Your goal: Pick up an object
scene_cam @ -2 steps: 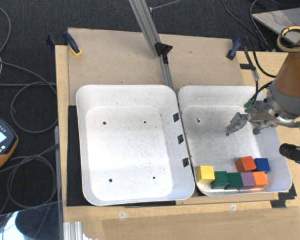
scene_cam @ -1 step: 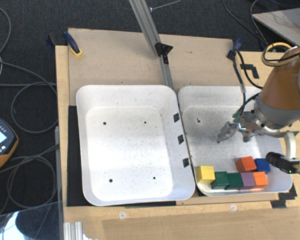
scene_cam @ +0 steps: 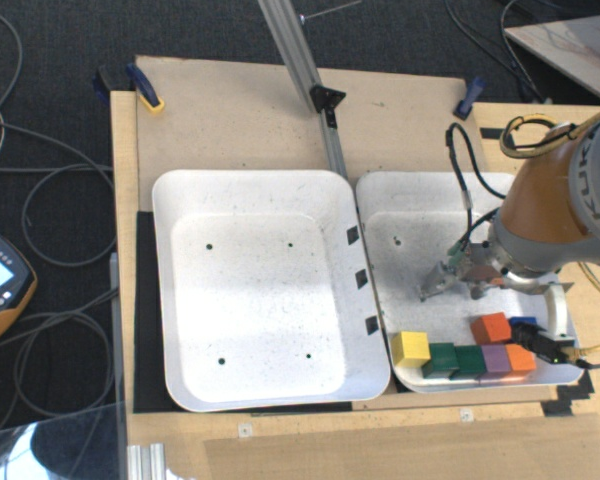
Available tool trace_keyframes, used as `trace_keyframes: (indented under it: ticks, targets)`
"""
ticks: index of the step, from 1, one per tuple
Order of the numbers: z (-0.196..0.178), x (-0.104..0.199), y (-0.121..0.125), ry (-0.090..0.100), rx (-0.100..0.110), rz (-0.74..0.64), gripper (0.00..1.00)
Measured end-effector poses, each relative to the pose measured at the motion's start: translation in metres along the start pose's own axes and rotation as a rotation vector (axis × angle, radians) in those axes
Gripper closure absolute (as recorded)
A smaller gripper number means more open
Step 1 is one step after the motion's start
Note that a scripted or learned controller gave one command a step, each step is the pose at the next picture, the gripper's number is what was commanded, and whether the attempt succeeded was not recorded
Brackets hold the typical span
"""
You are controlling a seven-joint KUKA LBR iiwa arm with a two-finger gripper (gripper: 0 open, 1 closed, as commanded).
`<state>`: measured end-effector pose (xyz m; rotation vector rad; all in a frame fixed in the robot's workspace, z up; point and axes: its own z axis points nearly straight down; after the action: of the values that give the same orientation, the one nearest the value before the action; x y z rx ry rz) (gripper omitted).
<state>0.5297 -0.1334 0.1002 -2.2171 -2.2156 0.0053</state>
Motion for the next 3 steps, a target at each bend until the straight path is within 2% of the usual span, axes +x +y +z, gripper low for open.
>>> trace_keyframes:
  ticks: [1, 3]
  targets:
    - [-0.014, 0.000, 0.002, -0.001, -0.009, -0.001, 1.00]
    - [-0.132, 0.001, 0.009, -0.004, -0.015, -0.003, 1.00]
